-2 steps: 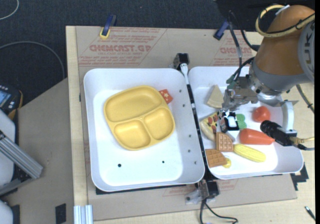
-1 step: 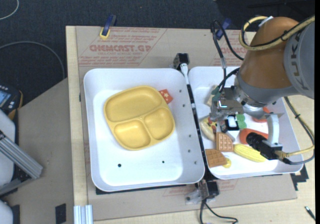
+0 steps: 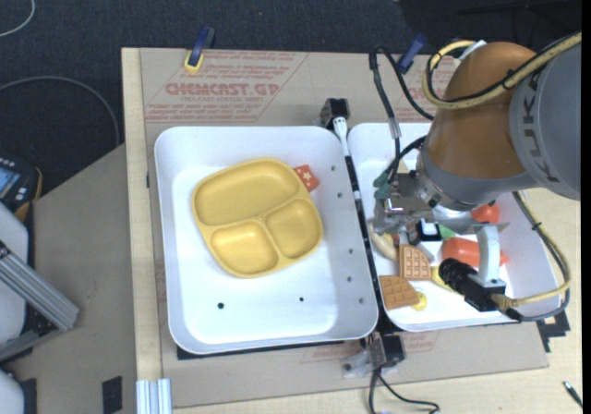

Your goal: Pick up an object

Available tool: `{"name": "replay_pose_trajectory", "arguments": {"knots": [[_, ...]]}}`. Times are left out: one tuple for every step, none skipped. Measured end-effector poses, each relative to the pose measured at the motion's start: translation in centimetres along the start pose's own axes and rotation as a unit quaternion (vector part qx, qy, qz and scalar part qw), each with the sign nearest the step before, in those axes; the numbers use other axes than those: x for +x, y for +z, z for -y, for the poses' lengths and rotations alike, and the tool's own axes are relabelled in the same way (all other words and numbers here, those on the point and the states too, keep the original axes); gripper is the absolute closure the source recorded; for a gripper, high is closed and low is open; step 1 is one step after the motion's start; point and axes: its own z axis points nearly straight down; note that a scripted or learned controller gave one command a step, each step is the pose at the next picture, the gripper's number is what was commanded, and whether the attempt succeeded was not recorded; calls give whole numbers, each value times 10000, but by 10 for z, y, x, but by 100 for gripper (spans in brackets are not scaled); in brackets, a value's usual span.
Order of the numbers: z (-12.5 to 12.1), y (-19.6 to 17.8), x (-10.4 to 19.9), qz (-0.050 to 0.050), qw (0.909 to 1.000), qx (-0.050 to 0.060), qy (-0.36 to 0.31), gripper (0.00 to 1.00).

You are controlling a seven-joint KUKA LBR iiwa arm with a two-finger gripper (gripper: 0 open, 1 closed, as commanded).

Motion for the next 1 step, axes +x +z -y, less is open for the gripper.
{"name": "replay_pose_trajectory", "arguments": {"knots": [[10, -1, -6, 7, 10000, -2, 17, 100]]}}
